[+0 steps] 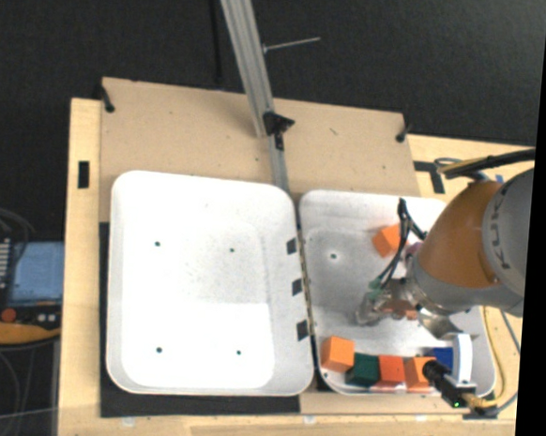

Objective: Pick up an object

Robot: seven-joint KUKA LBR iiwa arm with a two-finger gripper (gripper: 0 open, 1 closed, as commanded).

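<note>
My gripper (376,312) reaches down into the right bin (333,228), over bare floor near its middle. An orange block (386,240) lies behind it toward the bin's far side, partly covered by cables. Along the near wall sit an orange block (340,351), a dark green block (366,368) and another orange block (393,369) in a row. A further orange piece (417,373) and a blue block (441,354) lie toward the near right corner. Nothing shows between the gripper's tips.
The left bin (202,282) stands beside the right one, their walls touching at the middle. A slanted metal rail (252,70) runs from the top down to the bins' far edge. The arm's orange band (464,241) covers the right bin's right side.
</note>
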